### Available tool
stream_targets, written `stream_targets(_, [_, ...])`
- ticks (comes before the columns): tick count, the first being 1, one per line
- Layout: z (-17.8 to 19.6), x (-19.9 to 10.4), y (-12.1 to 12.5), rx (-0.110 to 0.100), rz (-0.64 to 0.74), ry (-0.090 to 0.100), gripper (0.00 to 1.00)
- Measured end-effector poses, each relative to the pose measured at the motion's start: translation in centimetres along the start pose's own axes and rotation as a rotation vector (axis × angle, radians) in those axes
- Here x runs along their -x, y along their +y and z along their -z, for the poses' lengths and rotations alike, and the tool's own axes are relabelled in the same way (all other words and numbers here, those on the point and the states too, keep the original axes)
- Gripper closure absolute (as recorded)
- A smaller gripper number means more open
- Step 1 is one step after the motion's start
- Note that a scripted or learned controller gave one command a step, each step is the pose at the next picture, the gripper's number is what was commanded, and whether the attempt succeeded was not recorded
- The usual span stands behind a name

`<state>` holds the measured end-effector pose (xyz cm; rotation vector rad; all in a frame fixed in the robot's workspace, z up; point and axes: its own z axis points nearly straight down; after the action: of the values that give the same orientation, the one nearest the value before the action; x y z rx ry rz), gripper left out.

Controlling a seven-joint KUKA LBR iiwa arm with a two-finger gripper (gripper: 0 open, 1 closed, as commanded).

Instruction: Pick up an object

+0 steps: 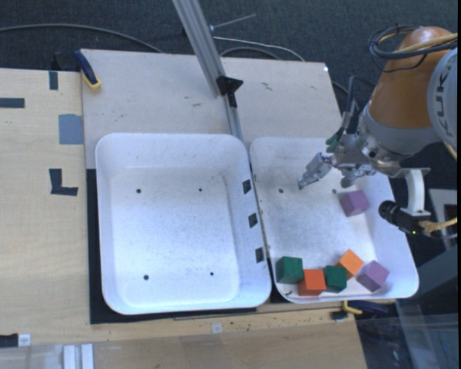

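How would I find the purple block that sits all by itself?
Look in the right-hand shallow white bin, the one the grey and orange arm reaches over. Partway up its right side, just below the two-finger gripper, lies a lone small purple block. The other purple block sits in the row of green and orange blocks along the near edge; this one has no neighbours.

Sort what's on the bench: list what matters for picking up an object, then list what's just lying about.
For the job: gripper; lone purple block; two green blocks, two orange blocks and a purple block in the right bin.

Lying about: left bin; yellow-handled clamp; metal rail.
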<state>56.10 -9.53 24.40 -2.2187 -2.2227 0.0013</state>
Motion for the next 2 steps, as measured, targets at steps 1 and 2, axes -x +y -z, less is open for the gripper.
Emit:
stream_targets(1, [5.6,3.5,3.3,0.008,-0.001,-0.003,0.00])
stream_targets(2, [6.1,3.4,4.9,0.002,0.001,-0.001,0.00])
